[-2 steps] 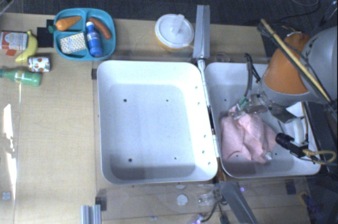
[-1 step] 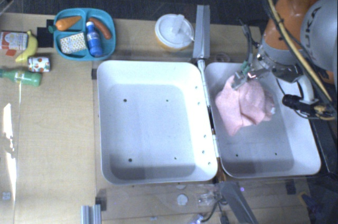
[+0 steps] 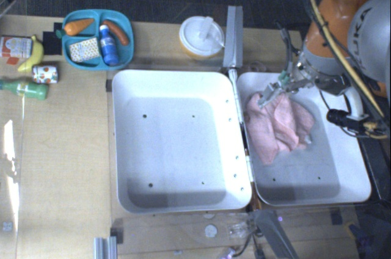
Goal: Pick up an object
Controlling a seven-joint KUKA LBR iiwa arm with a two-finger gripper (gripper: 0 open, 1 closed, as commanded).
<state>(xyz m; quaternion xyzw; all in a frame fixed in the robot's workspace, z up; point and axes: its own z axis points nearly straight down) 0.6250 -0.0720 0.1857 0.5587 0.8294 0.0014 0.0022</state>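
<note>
where the gripper (image 3: 269, 94) meets the pink cloth (image 3: 280, 125), its jaws seem clamped on a fold.

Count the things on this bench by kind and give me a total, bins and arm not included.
Pink cloth: 1
Blue divided tray: 1
Toy foods in tray: 4
Loose items at left: 4
Lidded cup: 1
Total: 11

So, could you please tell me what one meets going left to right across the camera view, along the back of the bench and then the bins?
Banana → blue tray → lidded cup; then left bin → pink cloth in the right bin.
</note>
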